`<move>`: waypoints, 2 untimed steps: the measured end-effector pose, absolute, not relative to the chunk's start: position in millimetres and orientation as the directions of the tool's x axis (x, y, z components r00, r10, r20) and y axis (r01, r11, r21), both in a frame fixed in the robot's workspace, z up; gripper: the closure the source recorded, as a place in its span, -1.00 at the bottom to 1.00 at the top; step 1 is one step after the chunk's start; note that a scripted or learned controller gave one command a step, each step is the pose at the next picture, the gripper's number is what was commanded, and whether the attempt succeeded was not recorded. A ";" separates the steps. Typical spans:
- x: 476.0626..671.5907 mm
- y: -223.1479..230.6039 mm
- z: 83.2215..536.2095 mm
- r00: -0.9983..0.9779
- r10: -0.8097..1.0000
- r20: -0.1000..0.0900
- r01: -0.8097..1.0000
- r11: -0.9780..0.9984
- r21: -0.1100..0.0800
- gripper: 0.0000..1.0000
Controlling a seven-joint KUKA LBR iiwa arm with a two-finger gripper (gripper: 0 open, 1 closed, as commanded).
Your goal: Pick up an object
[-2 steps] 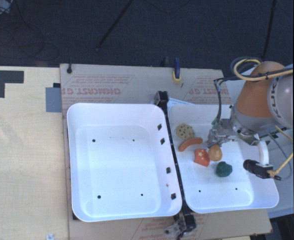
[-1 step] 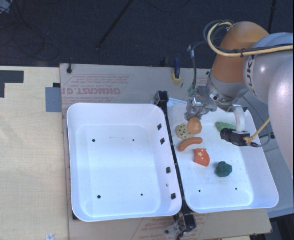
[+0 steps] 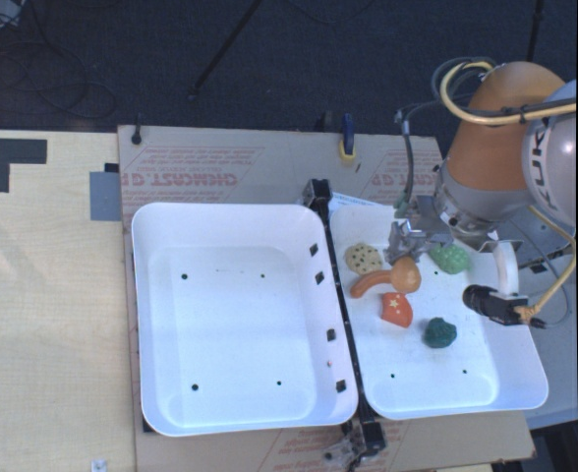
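The right bin [image 3: 466, 386] holds several small things. A tan speckled cookie [image 3: 364, 258] lies near its left wall, with a curved orange sausage shape [image 3: 370, 284] just below it. A round orange-brown piece [image 3: 406, 276] touches the sausage's right end. Below that lie a red wedge [image 3: 397, 310] and a dark green lump [image 3: 440, 333]. A light green piece [image 3: 452, 259] rests further right. My gripper [image 3: 405, 244] hangs low over the bin's back part, directly above the orange-brown piece and between the cookie and the light green piece.
The left bin [image 3: 151, 293] stands beside the right one, with a black divider strip [image 3: 333, 293] where their walls meet. The arm's orange and grey body [image 3: 500, 146] looms over the right bin's back right corner. Cardboard [image 3: 220, 170] lies under both bins.
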State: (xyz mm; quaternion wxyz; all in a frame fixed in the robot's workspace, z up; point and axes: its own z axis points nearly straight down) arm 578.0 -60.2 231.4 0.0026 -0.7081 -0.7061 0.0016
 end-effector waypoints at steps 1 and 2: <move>527.2 -53.4 207.1 0.003 1.000 0.002 1.000 -0.003 -0.010 1.00; 571.3 -1.6 274.5 -0.006 1.000 0.001 1.000 0.006 0.005 1.00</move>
